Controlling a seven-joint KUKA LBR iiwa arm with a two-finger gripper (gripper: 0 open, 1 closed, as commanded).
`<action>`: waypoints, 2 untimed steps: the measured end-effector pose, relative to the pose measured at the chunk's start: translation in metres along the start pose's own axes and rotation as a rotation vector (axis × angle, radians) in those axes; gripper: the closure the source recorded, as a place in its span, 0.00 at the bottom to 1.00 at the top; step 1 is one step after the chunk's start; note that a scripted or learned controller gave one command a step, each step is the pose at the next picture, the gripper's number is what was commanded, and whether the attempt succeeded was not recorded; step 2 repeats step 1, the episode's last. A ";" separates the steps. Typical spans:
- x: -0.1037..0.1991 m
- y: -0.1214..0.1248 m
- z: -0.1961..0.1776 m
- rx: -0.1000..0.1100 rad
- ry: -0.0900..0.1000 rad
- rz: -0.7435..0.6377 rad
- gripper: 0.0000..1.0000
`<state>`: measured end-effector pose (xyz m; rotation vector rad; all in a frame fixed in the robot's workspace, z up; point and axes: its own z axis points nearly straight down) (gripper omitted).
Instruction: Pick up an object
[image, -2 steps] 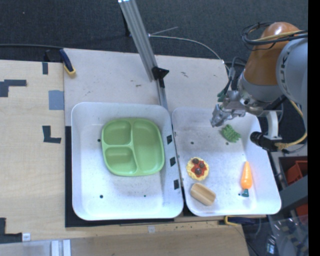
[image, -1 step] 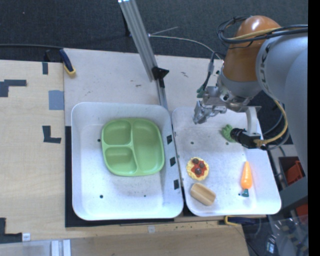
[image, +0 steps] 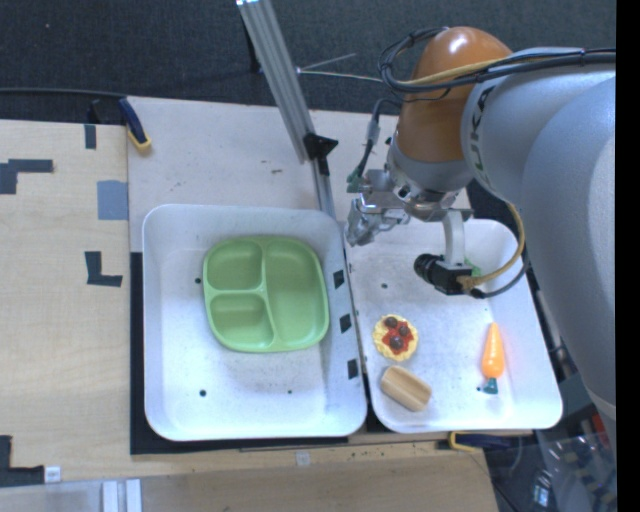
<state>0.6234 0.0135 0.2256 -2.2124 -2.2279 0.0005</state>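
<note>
Three candidates lie in the right bin (image: 530, 405), all toward its near edge: a small tart (image: 396, 338) with red and dark topping, a tan bread-like block (image: 406, 388) just below it, and an orange carrot (image: 492, 352) well apart to the right. None is lifted — all rest flat on the bin floor. The left bin (image: 160, 330) holds a green divided plate (image: 266, 293).

The gripper (image: 362, 224) hangs over the far-left corner of the right bin, near the divider between bins, well apart from all three objects. Nothing is between its fingers; how wide it is set cannot be told at this angle.

Judgement: approach stage, no grasp begun. Next move calls for travel toward the near edge, centring over one item — the tart is closest — then a straight descent.
</note>
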 end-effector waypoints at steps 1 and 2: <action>0.053 -0.014 0.000 0.002 0.000 0.000 1.00; 0.053 -0.014 0.000 0.002 0.000 0.000 1.00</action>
